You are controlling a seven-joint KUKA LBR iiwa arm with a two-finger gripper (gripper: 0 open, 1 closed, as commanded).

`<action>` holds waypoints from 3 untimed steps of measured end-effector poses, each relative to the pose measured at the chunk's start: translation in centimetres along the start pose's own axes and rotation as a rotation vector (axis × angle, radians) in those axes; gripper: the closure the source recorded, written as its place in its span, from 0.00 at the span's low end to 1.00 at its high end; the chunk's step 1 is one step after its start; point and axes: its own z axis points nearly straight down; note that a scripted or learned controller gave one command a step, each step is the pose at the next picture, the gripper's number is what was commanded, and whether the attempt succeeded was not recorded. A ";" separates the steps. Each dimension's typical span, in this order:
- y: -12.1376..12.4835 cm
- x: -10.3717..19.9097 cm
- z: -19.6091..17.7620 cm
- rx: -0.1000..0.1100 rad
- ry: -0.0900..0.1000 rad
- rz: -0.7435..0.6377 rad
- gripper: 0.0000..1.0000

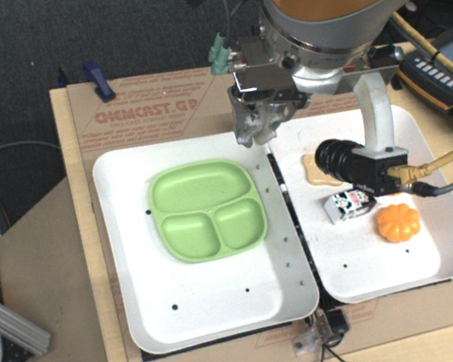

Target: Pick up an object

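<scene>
A light green divided plate (208,209) lies in the left bin (132,260). In the right bin (445,255) sit an orange pumpkin-shaped toy (399,223), a small white box with dark markings (347,204) and a flat tan piece (316,172), which the robot's own hardware partly covers. My gripper (258,132) hangs over the back end of the seam between the two bins, above the bin floor and clear of every object. Nothing shows between its tips.
Both bins rest on a brown cardboard sheet (153,102). A blue clip (98,81) sits at the sheet's back left. Cables and dark equipment (442,80) lie off to the right of the bench.
</scene>
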 end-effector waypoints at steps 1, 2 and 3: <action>4.1 -3.4 8.3 0.011 -0.005 0.007 1.00; -0.3 2.9 11.0 0.008 -0.001 -0.006 1.00; 0.1 -1.3 -2.2 -0.015 0.005 0.005 1.00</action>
